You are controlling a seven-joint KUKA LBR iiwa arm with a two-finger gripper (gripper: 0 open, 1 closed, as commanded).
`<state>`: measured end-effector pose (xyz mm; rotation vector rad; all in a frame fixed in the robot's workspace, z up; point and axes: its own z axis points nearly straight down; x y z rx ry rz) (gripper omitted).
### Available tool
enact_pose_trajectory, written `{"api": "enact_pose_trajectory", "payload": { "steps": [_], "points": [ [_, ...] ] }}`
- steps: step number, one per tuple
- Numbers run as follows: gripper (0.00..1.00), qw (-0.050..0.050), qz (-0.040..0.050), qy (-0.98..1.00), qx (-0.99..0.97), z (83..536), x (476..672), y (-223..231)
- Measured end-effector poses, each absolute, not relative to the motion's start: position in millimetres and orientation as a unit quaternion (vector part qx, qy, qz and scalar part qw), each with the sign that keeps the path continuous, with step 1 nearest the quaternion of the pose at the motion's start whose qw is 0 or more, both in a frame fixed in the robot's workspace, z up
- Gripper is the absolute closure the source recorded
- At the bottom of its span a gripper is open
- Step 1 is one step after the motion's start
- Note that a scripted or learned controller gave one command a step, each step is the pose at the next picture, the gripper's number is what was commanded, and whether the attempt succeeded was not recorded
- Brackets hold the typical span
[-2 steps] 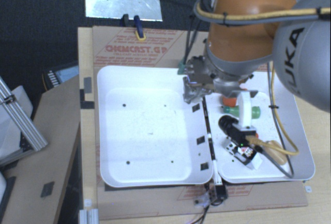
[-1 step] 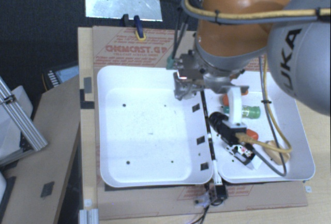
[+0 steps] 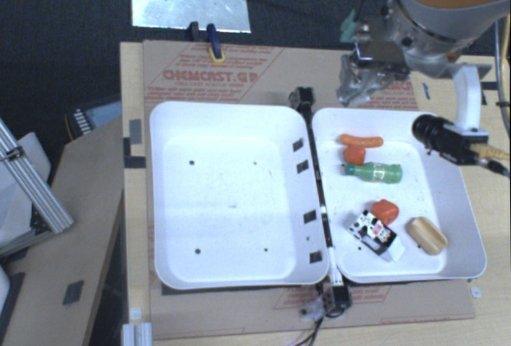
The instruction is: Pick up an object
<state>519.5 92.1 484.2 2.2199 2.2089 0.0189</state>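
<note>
- Nearest the camera, in the right bin (image 3: 471, 252), lies a small black-and-white box (image 3: 374, 232) on a scrap of white paper, close to the divider between the bins.
- Touching the box's far side is a red-orange block (image 3: 386, 210).
- Just right of these, apart from them, rests a tan bread roll (image 3: 427, 235), tilted toward the bin's front right corner.
- Farther back lies a green bottle (image 3: 375, 172) on its side, cap pointing left.
- Behind the bottle, near the bin's far wall, sits an orange carrot (image 3: 360, 142) over a rounder orange piece.
- Left bin (image 3: 168, 256) sits beside the right one on the cardboard-covered counter (image 3: 211, 73).
- Gripper (image 3: 363, 85) hangs above the counter just behind the right bin's far edge, well apart from every object; whether it is spread or closed I cannot tell.
</note>
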Motion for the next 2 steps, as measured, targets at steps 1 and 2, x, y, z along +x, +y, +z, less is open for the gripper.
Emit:
{"api": "enact_pose_trajectory", "payload": {
  "steps": [1,2],
  "points": [
    [1.00,0.000,0.0002,0.709,0.705,429.0,565.5,121.6],
    [1.00,-0.003,-0.0040,0.705,0.709,325.5,528.1,61.4]
  ]
}}
